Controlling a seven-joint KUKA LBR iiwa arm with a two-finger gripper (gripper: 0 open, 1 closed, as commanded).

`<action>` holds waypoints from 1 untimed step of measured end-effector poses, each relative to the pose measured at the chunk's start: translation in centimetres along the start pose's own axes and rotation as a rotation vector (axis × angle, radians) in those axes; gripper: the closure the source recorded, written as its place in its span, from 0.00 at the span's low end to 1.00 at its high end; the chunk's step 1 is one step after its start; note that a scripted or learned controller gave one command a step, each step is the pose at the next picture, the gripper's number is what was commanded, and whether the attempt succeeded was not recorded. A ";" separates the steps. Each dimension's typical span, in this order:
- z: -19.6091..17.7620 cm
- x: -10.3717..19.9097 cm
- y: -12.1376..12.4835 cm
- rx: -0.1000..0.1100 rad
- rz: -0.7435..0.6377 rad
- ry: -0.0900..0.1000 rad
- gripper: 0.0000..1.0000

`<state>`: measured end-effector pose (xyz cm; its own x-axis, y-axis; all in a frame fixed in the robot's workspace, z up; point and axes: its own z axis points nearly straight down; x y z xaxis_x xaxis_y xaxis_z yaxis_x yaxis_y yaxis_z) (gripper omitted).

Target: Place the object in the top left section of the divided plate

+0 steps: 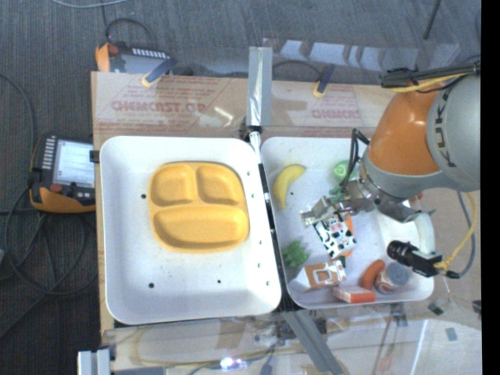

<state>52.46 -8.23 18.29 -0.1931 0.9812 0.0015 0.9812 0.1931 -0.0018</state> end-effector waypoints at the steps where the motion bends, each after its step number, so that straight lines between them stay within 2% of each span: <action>1: -0.8 0.0 0.0 0.002 0.000 0.001 1.00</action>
<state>52.49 -8.23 19.09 -0.1929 0.9812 0.0020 0.9812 0.1929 -0.0034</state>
